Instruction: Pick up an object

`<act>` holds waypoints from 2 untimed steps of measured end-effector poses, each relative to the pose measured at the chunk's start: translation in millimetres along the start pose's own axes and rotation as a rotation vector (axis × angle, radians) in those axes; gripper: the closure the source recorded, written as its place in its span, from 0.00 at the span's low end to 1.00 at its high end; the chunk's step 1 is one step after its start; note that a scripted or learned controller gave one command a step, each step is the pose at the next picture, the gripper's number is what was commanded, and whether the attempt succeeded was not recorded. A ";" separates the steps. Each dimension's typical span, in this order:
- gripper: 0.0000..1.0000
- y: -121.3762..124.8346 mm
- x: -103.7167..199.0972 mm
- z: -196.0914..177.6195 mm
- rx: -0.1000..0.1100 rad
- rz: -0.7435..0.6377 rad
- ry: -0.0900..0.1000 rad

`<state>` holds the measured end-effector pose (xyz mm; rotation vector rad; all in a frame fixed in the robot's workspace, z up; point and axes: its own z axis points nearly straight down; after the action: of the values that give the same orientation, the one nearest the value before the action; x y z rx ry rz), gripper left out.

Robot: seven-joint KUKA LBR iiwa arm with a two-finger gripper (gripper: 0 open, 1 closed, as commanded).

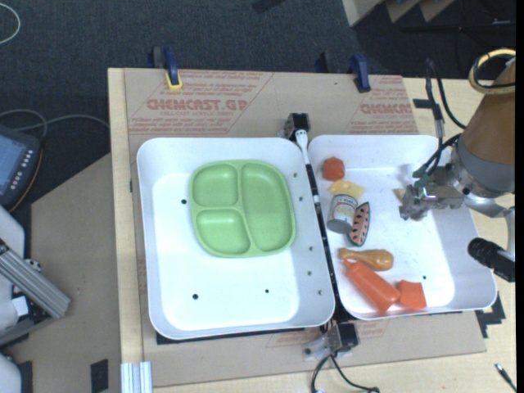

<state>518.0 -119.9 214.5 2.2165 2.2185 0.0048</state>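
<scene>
Camera view looks down on two white bins, and every place below is told from the little can [341, 213].

The left bin [246, 295] lies to the left of the can, and a green plate [243, 209] with three parts sits in it, well apart from the can. The right bin [446, 260] is the one the can stands in. The grey arm [490, 142] comes in from the right of the can. Its gripper [419, 195] hangs over bare white floor, to the right of the can and apart from it. I cannot tell if the gripper is spread or pressed together. I see no toy in it.

The things to pick are bunched around the can. A long orange toy [368, 286] lies in front of it. A tan toy [372, 259] lies between that and the can. A brown spotted toy [359, 223] is just beside the can on its right. A yellow toy [345, 189] touches the can from behind. A round orange toy [332, 169] sits behind that. A small orange block [412, 295] is in front and to the right.

What could go wrong? I think the gripper could drop straight down and grab nothing, because no toy is under it. If it goes to the can, the toys are so close that it may push one away or pinch two. The can is round, so it might roll or slip out.
</scene>
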 end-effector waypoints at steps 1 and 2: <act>1.00 0.9 0.1 -10.8 0.002 0.000 0.000; 1.00 29.8 55.4 -13.5 0.002 -0.005 0.002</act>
<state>547.6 -64.4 228.1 2.2126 2.2263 0.0046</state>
